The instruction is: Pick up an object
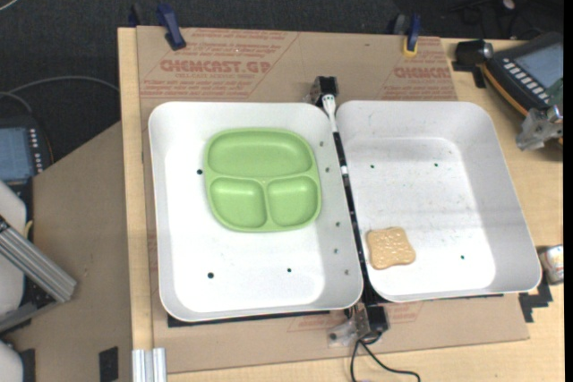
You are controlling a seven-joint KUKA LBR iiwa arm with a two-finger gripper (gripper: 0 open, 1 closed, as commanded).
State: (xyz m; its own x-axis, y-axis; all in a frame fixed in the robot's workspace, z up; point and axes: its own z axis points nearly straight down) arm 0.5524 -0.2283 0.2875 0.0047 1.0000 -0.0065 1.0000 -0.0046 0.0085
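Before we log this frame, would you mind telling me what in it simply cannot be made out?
- Tan object in the right bin: too small in the camera view to tell what it is; it looks like a flat cracker or toy toast.
- Green divided plate in the left bin: underside hidden by the plate itself.
- Printed text on the brown board: partly covered by the bins.
- Device at the right: cut off by the edge.

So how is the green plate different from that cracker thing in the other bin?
The plate is pale green, the cracker speckled tan. The plate is far larger and has three compartments; the cracker is one small flat square. The plate sits mid-bin in the left bin; the cracker lies near the right bin's near-left corner. Both lie flat.
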